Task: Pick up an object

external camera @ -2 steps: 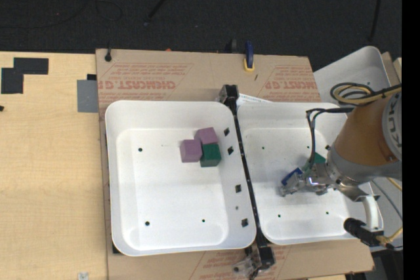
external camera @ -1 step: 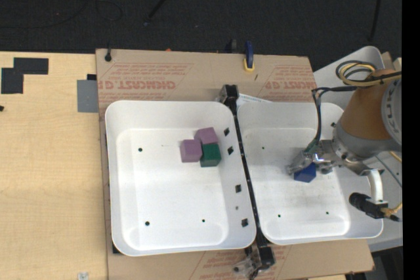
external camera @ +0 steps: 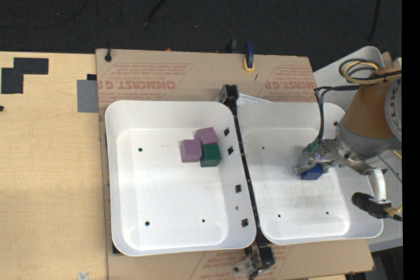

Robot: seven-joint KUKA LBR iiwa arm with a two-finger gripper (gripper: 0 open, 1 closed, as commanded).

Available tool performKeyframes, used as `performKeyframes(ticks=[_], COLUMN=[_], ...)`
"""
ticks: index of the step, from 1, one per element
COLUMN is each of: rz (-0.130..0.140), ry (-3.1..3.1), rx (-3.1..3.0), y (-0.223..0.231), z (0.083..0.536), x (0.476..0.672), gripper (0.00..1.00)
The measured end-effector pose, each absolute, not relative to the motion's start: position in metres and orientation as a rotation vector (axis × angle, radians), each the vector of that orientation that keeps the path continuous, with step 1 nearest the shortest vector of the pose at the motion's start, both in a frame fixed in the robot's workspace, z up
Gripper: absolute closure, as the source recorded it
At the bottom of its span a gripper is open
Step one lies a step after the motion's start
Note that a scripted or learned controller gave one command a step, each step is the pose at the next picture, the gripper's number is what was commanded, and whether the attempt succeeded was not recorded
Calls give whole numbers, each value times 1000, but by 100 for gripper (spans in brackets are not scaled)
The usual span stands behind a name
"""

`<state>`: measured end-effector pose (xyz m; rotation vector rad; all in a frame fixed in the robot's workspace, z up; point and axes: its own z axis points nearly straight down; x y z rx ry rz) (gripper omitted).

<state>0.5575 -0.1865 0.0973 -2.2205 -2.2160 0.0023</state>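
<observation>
Blue block (external camera: 312, 171) sits near the right edge of the right bin (external camera: 295, 236), directly under the gripper (external camera: 315, 157), touching its tips, though whether the jaws have closed on it I cannot tell.

One fixed camera above the bench (external camera: 52, 160); slanted downward over both bins (external camera: 125, 141)

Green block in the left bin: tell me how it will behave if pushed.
The green block looks like a stiff, flat-faced cube, so it should slide rather than roll. It touches two purple blocks, so a push would probably shift them too. The smooth white bin suggests easy sliding.
</observation>
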Motion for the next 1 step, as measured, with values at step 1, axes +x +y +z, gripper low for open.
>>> performKeyframes(ticks=[1], rz=[-7], ry=[-2230], rx=[-2209], y=[-92], z=[122], x=[603], gripper=[100])
